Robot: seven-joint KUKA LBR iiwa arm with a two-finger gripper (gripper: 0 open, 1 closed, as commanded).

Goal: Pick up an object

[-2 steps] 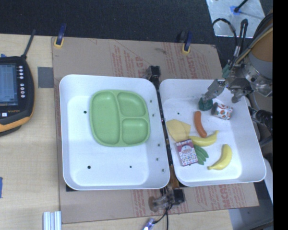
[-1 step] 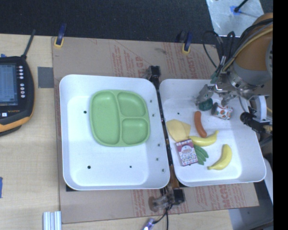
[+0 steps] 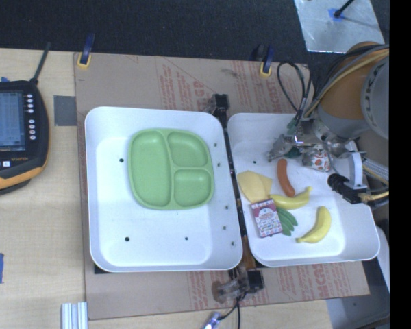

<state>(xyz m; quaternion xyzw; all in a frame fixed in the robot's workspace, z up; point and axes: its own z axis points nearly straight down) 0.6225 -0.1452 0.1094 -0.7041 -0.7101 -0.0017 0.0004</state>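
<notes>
hovering over the right bin [image 3: 370, 249], jaws [image 3: 292, 142] spread cannot be told; lower straight onto the sausage [image 3: 285, 177] just below them, clear of the banana [image 3: 292, 199].

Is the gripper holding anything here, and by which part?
Cannot be told: the gripper sits low in the right bin above the sausage.

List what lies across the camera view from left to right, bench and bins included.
Teach pendant → green divided plate in the left bin → yellow wedge → red carton → lower banana → the arm's orange band.
</notes>
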